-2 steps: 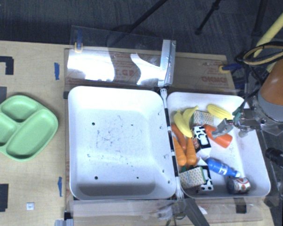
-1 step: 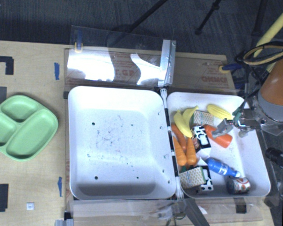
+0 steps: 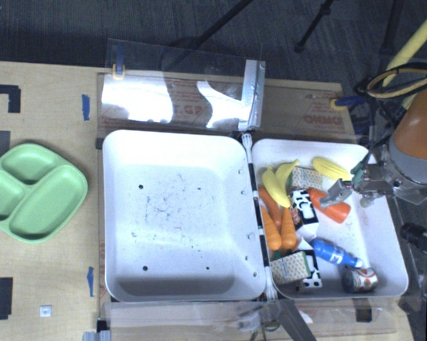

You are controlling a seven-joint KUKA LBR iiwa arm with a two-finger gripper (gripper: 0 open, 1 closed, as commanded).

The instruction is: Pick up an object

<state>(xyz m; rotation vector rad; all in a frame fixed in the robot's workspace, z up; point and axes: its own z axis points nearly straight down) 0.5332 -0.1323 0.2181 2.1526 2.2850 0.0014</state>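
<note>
Jaws (image 3: 337,193) – grip can't tell – over red piece (image 3: 337,210); bananas (image 3: 278,181), carrots (image 3: 277,225), blue bottle (image 3: 335,253) crowd nearby.

On your tabletop (image 3: 47,95) two bins sit side by side: the left bin (image 3: 173,214) and the right bin (image 3: 384,237). Left of both lies a divided plate (image 3: 32,191). In the right bin, bananas (image 3: 276,182) lie behind the carrots (image 3: 280,229) along its left wall; a bottle (image 3: 335,253) and a can (image 3: 360,279) lie toward the front. The tool (image 3: 343,187) hangs over that bin's rear half.
</note>
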